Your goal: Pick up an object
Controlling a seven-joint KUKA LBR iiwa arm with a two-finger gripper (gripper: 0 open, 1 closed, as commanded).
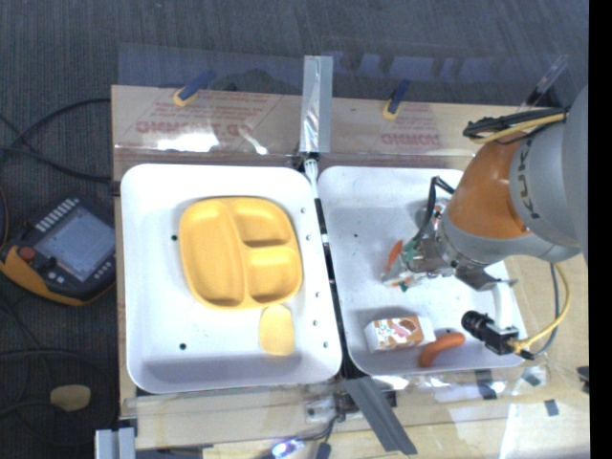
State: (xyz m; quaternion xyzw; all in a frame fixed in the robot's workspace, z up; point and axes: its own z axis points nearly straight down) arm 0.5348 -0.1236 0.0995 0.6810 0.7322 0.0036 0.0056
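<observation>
white bins, yellow divided tray plus a pale yellow chunk, orange-red sausage, red-and-white printed carton, orange-banded grey arm

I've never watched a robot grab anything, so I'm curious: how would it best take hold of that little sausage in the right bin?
Probably across the middle of the sausage, coming straight down from above. It lies flat and slanted on the floor of the right bin, so its narrow width suits two fingers. The small carton sits close at one end and the bin wall runs near, leaving the middle freest.
</observation>
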